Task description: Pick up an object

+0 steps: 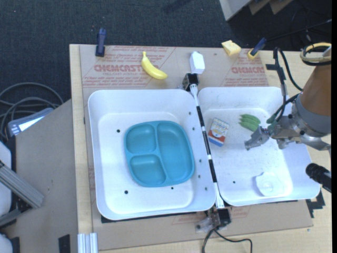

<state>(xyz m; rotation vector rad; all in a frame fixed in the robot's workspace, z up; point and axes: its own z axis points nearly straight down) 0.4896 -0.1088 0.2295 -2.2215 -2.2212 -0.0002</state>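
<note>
The gripper, whose jaw state cannot be told here, hangs over the right bin, with the green object just beyond it toward the bin's far wall, long axis crosswise.

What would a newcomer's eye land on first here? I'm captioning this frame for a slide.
The blue divided plate in the middle of the left bin stands out most. Next comes the gripper reaching into the right bin beside a green object, and the yellow banana on the board behind the bins.

arm cut off at right edge
</note>
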